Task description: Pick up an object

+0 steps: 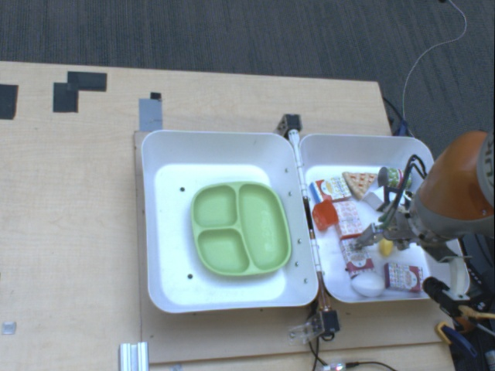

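The right bin (pixel 352 147) holds several small objects: a red piece (pixel 325 215), a pizza-slice toy (pixel 360 182), a red-and-white packet (pixel 331 188), a yellow piece (pixel 386 246), a white egg-like item (pixel 368 286) and a small printed packet (pixel 404 277). My gripper (pixel 377 236) hangs low over the middle of this bin, just left of the yellow piece and above a printed card (pixel 353 221). The arm's grey wrist and orange band (pixel 460 184) cover the bin's right side.
The left bin (pixel 166 207) holds a light green divided plate (pixel 240 228). Between the bins runs a hinge rail (pixel 304 207). Cables and clamps lie at the bench's front right corner (pixel 456 327). Dark tape marks (pixel 77 90) sit on the bench at far left.
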{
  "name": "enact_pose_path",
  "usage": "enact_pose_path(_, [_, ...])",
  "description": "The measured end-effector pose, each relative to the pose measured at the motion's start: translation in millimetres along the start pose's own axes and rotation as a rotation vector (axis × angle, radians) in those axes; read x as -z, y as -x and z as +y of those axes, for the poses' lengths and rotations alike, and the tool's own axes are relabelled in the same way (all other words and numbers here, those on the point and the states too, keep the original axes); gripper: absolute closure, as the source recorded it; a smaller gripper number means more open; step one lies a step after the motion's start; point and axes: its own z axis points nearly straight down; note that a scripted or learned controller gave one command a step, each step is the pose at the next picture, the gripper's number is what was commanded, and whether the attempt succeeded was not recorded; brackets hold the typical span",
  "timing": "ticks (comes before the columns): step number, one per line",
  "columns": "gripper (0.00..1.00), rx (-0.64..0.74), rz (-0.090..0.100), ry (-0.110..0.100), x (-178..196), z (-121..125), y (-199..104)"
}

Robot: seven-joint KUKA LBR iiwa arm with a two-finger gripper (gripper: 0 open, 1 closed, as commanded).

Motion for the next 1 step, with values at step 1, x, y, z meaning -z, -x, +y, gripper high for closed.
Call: enact_pose_path(1, [1.00,0.002,0.001,0.005,10.9,2.2,-1.5])
